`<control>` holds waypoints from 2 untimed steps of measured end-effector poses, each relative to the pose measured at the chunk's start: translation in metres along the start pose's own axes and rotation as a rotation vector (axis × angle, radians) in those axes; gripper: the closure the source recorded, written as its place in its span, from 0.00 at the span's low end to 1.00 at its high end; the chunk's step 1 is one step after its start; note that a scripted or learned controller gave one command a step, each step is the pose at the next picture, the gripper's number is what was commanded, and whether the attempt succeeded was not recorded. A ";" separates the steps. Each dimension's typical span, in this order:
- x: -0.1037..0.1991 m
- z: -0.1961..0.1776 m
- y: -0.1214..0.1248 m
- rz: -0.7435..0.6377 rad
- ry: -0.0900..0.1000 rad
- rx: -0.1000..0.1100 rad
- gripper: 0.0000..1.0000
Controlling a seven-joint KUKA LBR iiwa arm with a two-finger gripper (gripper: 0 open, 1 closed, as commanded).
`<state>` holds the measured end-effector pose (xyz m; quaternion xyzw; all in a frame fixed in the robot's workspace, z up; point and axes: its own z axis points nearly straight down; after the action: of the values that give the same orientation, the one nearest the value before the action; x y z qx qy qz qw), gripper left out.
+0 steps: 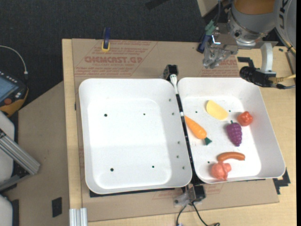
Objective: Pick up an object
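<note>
Bench: right bin (263, 102) holds toy carrot (195, 127), grapes (234, 133); jaws (215, 60) above far rim, opening unclear.

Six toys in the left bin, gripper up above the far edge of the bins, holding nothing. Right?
Wrong bin. The camera view shows all six toys, carrot and grapes among them, in the right bin. The gripper is above the far edge with nothing between its fingers.

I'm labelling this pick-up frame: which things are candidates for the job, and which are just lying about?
Job:
gripper
carrot
yellow piece
tomato
grapes
sausage
pink piece
right bin

Lying about:
left bin
blue-yellow clamp
cardboard sheet
</note>
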<state>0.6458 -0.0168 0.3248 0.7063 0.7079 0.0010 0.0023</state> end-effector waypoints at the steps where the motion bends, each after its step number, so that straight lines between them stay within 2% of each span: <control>1: 0.000 -0.011 0.001 -0.001 -0.001 -0.003 1.00; 2: 0.000 -0.021 0.001 -0.002 -0.003 -0.006 1.00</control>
<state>0.6469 -0.0164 0.3458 0.7058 0.7084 0.0021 0.0054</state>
